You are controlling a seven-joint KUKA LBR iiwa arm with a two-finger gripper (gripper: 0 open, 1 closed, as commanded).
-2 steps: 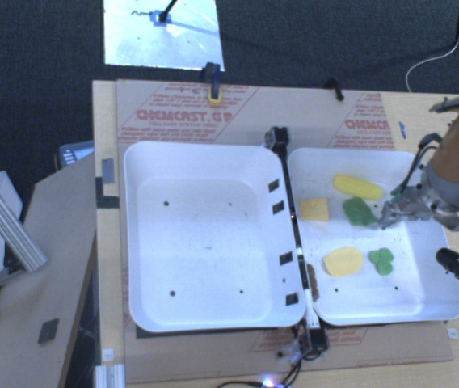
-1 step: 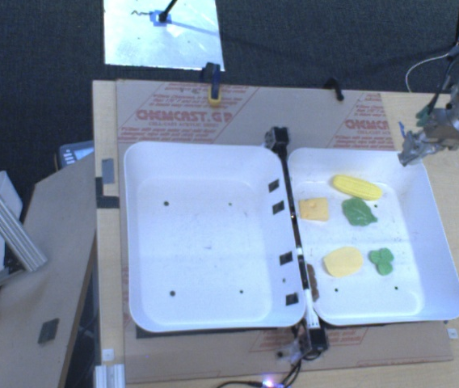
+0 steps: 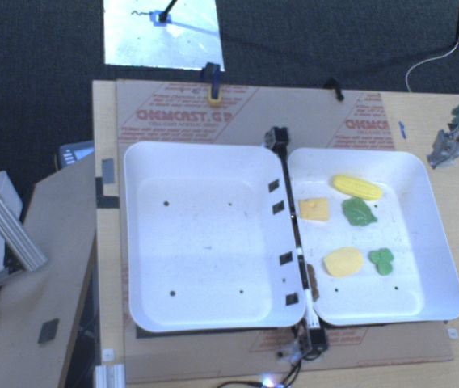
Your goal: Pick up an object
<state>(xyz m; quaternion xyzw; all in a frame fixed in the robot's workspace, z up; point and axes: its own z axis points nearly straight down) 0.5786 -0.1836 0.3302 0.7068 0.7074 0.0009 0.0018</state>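
Nearest the camera, the right bin [image 3: 435, 297] holds a yellow lump [image 3: 343, 262] beside a small green piece [image 3: 382, 260]; farther back lie a cheese-like wedge [image 3: 314, 209], a green leafy piece [image 3: 359, 212] and a corn cob [image 3: 356, 187]. At the right edge, the gripper [image 3: 454, 140] hangs outside the bins.

"CHEMCAST GP" — red print, protective sheet [image 3: 183, 113]

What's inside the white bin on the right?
The right bin holds five toy foods: a yellow corn cob, a cheese square, a green leafy piece, a yellow lump and a small green piece. Nothing covers them; whatever lies beneath each stays hidden.
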